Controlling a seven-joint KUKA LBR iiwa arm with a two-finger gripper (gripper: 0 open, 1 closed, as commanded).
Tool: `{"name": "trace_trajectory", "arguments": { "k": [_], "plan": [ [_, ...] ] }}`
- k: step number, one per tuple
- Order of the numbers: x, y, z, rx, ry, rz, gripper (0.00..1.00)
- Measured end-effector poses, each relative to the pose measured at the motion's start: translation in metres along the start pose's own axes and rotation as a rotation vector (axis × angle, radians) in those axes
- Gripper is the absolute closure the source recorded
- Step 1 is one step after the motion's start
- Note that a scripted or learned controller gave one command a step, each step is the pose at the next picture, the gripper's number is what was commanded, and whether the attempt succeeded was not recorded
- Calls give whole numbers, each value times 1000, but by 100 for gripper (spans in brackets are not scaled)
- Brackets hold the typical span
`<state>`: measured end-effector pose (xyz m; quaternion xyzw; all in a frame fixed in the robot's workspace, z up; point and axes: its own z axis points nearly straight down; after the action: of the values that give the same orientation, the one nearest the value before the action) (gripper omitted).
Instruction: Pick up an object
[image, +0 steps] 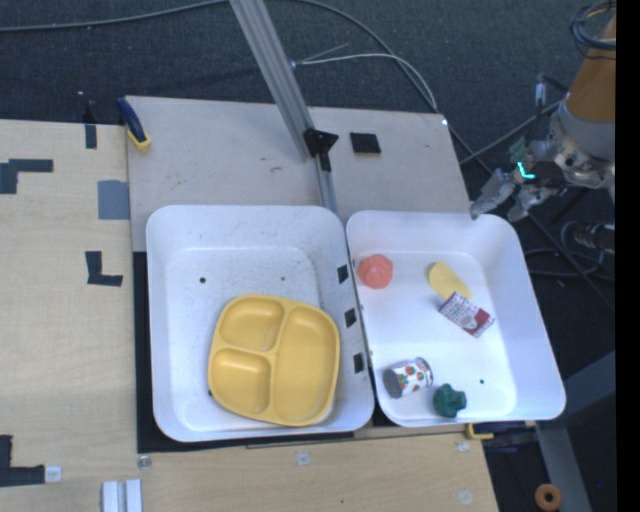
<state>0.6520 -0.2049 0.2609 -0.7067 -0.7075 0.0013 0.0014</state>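
While the grey two-finger gripper (502, 200) hovers at the frame's upper right, beyond the right white bin (535, 330), its opening is unclear. A round pink ball (375, 270) lies in that bin's upper left.

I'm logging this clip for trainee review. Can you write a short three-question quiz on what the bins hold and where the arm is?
1. True or false: the yellow divided plate lies in the left bin.
2. Which item lies nearest the green object: A) pink ball, B) small can, C) yellow bottle?
3. Fill in: the hand is beyond the right bin's ____ corner.

Key: 1 true; 2 B; 3 far right.
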Motion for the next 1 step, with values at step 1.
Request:
{"name": "trace_trajectory", "arguments": {
  "k": [1],
  "plan": [
    [0, 1, -2, -3, -1, -1, 0]
  ]
}}
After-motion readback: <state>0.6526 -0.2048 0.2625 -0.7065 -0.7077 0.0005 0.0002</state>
